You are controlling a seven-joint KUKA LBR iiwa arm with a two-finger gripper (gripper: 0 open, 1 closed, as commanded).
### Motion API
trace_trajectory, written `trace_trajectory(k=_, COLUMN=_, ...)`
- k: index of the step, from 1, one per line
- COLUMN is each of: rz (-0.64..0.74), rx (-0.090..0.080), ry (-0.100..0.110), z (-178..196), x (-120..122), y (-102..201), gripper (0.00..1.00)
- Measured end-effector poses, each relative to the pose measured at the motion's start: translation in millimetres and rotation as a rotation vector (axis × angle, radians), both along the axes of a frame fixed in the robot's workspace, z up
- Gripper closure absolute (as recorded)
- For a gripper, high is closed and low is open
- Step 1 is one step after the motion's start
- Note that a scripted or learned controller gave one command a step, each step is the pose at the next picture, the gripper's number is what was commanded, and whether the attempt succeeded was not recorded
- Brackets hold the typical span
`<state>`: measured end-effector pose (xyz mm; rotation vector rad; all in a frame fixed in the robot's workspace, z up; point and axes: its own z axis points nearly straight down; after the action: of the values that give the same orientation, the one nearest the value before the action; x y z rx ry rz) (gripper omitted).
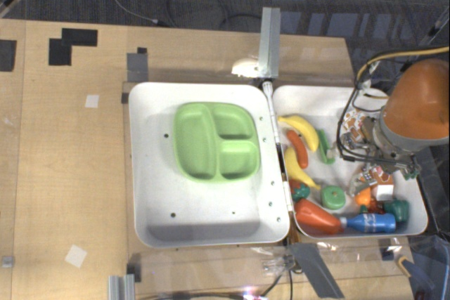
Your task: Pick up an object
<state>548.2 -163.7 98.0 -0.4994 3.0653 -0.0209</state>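
Arm (pixel 415 105) over the right bin (pixel 330 96), wrist hanging above that bin's far-right portion. Tool (pixel 376 168) buried under wrist housing and cables; can't tell its state from this angle, nothing seen pinched.

Landmark = green cap (pixel 333 197), near the middle of the right bin's front half.

- Blue bottle (pixel 370 223): just front-right of the cap, lying flat, long axis running left-right along the bin's front wall. Likely nearest clean candidate, sitting almost straight below the tool toward the front.
- Red-orange pepper (pixel 316 216): front-left of the cap, touching the bottle's neck end or close to it.
- Yellow banana (pixel 301 128): well behind the cap, toward the divider, curved, axis roughly diagonal.
- Red chili (pixel 297 147): behind-left of the cap, next to the banana.
- Second yellow piece (pixel 295 169): left of the cap, near the divider.
- Small orange and white bits (pixel 374 192): right of the cap, directly under the tool, tightly cluttered, hard to tell apart.

Green tray (pixel 214 140) in the left bin (pixel 151 151), far left of the cap, not relevant.

Judgement: pick not yet made. Short move toward front for the bottle; closing across its short axis looks best. Risk: clutter beside it and the front wall blocking one side.
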Motion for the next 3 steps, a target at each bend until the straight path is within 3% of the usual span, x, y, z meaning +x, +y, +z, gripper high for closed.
trace_trajectory(k=1, rz=0.005, rx=0.004, ry=0.008, z=-2, x=79, y=25, gripper=0.00)
trace_trajectory(k=2, rz=-0.059, rx=0.008, ry=0.021, z=-8, x=45, y=83, gripper=0.00)
trace_trajectory(k=3, rz=-0.083, rx=0.005, ry=0.024, z=18, x=36, y=18, gripper=0.00)
